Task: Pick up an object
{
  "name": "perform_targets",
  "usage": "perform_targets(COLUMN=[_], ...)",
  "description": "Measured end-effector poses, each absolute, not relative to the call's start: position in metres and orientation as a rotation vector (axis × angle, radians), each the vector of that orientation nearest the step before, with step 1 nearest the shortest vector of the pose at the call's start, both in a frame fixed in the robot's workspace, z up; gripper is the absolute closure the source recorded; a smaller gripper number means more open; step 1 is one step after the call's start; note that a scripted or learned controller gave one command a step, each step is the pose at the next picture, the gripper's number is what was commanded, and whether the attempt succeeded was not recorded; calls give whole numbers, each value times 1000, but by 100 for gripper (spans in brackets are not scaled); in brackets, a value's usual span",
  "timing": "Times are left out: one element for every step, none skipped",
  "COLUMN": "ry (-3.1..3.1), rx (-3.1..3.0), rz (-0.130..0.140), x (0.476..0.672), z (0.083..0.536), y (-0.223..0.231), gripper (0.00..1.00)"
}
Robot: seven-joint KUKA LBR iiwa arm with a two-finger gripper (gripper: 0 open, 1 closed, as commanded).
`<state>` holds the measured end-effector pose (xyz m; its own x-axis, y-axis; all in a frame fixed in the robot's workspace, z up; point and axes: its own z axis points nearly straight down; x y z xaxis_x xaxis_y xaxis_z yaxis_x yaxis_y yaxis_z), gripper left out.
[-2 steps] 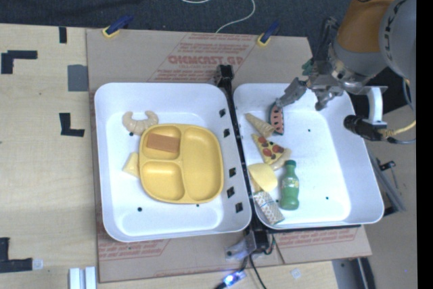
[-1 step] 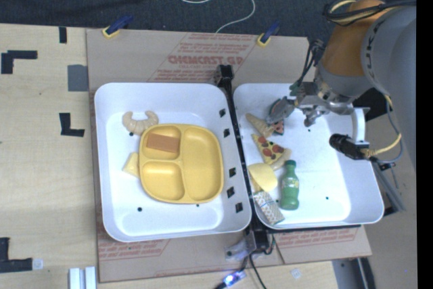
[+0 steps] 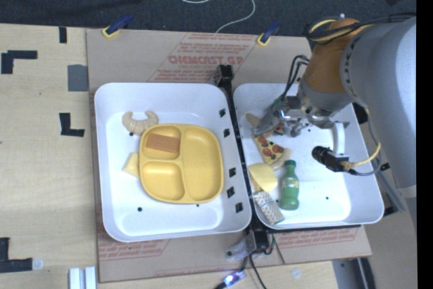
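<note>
1. Objects for picking lie mostly in the right bin [image 3: 338, 210]: we see a pizza slice [image 3: 271, 150], a yellow wedge [image 3: 264, 177], a green bottle [image 3: 289, 185] and a shiny wrapped packet [image 3: 268, 207].
2. We find the pizza slice near the bin's left wall, with the yellow wedge just below it in the view and the green bottle just right of the wedge, lying along the bin floor with its cap toward the pizza slice.
3. We see the packet at the bin's lower left corner, touching or nearly touching the wedge's lower edge.
4. The gripper [image 3: 279, 120] sits low over the upper left part of the right bin, just above the pizza slice in the view; we cannot tell whether its fingers are spread or pressed together, and we see nothing clearly held between them.
5. We see the arm [image 3: 379, 78] coming in from the right, its orange band [image 3: 328, 64] above the wrist, with a black cable [image 3: 331, 159] hanging over the bin.
6. The left bin [image 3: 115, 105] holds a yellow divided plate [image 3: 196, 169] with a brown slab [image 3: 162, 142] in its upper left compartment.
7. We note a pale curved piece [image 3: 137, 121] just above the plate's upper left corner and a small yellow piece [image 3: 130, 163] touching its left edge.
</note>
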<state>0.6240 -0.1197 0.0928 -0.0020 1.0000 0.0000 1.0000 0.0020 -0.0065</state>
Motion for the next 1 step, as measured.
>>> perform_targets(ry=[-2223], rx=[-2219], rz=[4], x=[624], z=[84], y=[-119], gripper=[0])
